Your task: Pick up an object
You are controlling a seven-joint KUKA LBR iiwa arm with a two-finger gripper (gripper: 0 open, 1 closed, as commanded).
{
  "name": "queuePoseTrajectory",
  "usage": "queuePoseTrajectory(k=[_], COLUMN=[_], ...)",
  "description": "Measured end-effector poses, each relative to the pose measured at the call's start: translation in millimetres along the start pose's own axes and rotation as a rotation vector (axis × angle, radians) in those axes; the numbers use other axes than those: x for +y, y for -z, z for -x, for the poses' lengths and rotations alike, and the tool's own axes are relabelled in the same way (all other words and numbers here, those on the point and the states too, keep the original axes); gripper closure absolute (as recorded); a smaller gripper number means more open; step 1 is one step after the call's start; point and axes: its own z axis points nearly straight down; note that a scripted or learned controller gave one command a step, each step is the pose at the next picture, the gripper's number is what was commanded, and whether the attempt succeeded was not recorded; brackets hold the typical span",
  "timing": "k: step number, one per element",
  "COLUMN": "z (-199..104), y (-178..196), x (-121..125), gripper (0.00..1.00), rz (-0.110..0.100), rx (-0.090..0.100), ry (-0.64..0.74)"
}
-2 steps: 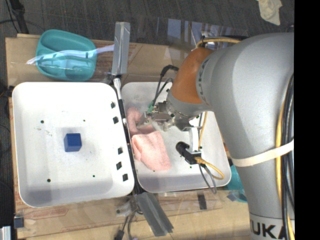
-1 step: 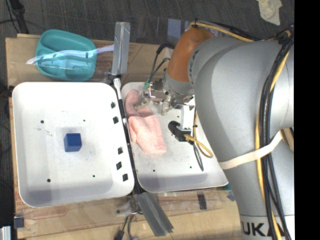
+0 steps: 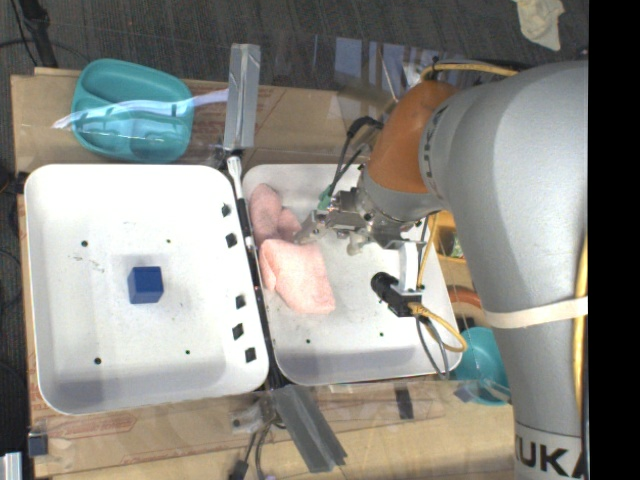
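A blue cube (image 3: 146, 284) sits in the left white bin (image 3: 60, 208), left of its middle. Two pink soft lumps lie in the right bin (image 3: 350, 353): a smaller one (image 3: 266, 211) near the back left corner and a larger one (image 3: 298, 275) in front of it. My gripper (image 3: 318, 223) reaches in from the right, low over the right bin, its tip right beside the smaller pink lump and just above the larger one. The wrist and orange band (image 3: 400, 153) hide the fingers.
A teal scoop-like container (image 3: 130, 108) lies on the bench behind the left bin. A black clamp (image 3: 392, 293) and cables hang off the arm over the right bin. The grey arm covers the right side. Crumpled paper (image 3: 535, 13) lies on the floor.
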Motion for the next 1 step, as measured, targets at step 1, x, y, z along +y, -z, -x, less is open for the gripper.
queuePoseTrajectory(k=[1], z=[8.4], y=[-24.6], x=[-34.9], gripper=[0.00], rz=[0.005], rx=[0.000], ry=[0.118])
